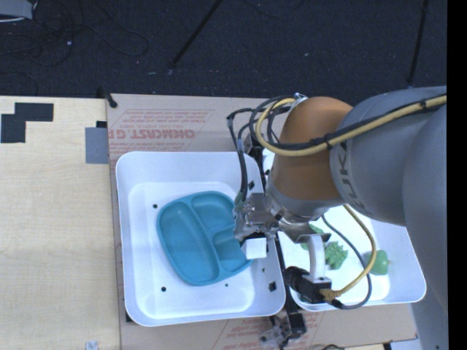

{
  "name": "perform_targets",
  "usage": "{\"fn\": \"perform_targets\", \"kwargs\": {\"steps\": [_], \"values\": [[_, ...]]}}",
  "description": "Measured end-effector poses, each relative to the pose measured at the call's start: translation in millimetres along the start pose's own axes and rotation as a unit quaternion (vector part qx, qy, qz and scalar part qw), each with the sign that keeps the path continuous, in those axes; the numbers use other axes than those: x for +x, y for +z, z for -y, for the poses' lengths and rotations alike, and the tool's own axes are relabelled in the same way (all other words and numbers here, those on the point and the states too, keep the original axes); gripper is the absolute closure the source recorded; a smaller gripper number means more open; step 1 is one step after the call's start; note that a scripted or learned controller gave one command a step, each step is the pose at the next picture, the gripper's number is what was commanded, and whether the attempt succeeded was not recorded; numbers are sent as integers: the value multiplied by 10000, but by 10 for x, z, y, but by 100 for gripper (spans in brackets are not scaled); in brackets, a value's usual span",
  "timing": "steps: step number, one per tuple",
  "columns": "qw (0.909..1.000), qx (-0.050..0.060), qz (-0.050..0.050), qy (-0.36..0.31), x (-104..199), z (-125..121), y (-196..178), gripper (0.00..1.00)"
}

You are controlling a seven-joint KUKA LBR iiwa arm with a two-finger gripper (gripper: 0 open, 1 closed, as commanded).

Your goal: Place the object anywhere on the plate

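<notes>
- Camera view: two white bins sit side by side on the worktop (58, 232). The left bin (139, 283) holds a blue plate (191, 235) with compartments, lying flat and taking up much of the bin floor.
- The arm (379, 159) comes in from the right, and its orange band hangs over the wall between the bins. The pincer (248, 233) sits low at the plate's right edge.
- A small white block (256, 249) shows just below the pincer, at the plate's near right rim. It may be the object or part of the tool; I cannot say which.
- Whether the pincer is apart, together or clamped on something I cannot tell: the wrist and cables cover it.
- In the right bin (408, 286) lie a green lumpy piece (336, 254) and a yellow-green piece (381, 262), near each other.
- Handling, as a judgement: if the white block is the object, it looks small, light and stiff, best gripped across its flat sides; a smooth face might slip.
- The green pieces look light too, with uneven shapes that offer less sure purchase.
- Hidden: the arm covers most of the right bin and the plate's right rim; the far part of the right bin is out of sight.
</notes>
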State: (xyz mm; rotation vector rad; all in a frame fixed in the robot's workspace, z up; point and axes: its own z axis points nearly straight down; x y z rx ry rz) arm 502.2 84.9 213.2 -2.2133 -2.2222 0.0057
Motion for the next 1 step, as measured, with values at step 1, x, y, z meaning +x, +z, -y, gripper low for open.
{"fn": "perform_targets", "kwargs": {"steps": [1], "values": [[10000,-7,6,16,-17,-4,-5,0]]}}
